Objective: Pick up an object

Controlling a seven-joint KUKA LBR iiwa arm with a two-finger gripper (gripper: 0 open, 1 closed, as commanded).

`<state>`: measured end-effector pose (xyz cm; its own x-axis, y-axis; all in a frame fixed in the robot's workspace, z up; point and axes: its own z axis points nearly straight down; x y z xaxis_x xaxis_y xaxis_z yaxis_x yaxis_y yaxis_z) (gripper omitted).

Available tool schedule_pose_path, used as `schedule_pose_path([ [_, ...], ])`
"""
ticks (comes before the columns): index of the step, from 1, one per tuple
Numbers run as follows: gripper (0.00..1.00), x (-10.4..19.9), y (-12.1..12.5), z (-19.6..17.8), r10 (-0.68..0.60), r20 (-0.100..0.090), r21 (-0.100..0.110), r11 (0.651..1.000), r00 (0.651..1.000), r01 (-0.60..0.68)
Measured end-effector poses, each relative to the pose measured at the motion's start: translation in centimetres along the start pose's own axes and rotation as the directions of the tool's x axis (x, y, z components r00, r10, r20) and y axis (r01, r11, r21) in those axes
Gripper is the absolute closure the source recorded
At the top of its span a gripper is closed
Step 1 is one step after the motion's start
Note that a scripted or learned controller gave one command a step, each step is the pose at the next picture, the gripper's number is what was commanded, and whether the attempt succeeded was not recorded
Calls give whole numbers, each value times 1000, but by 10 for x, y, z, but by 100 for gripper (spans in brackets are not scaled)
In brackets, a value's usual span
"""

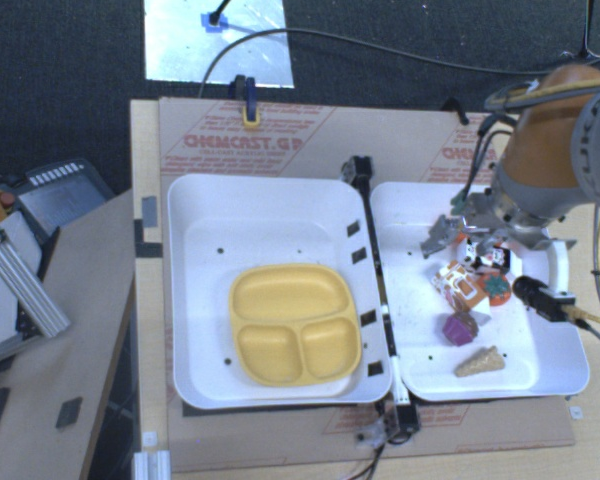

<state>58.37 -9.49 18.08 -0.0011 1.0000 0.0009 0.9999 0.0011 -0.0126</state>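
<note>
The hand (pixel 468 243) hangs low in the right bin (pixel 420 368), its grip impossible to tell, just above the small toys (pixel 468 288) clustered there, so closing on one seems next.

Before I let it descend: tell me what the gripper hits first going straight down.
Probably the small orange-and-white toy lying just under the gripper in the right white bin; depth is unclear from this slanted view.
</note>
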Motion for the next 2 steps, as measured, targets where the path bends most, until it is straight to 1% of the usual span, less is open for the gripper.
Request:
schedule_pose_path([
  [1,0,0,3,-8,-2,1,-14,1000,1000,2],
  [2,0,-6,5,36,0,1,-11,1000,1000,0],
])
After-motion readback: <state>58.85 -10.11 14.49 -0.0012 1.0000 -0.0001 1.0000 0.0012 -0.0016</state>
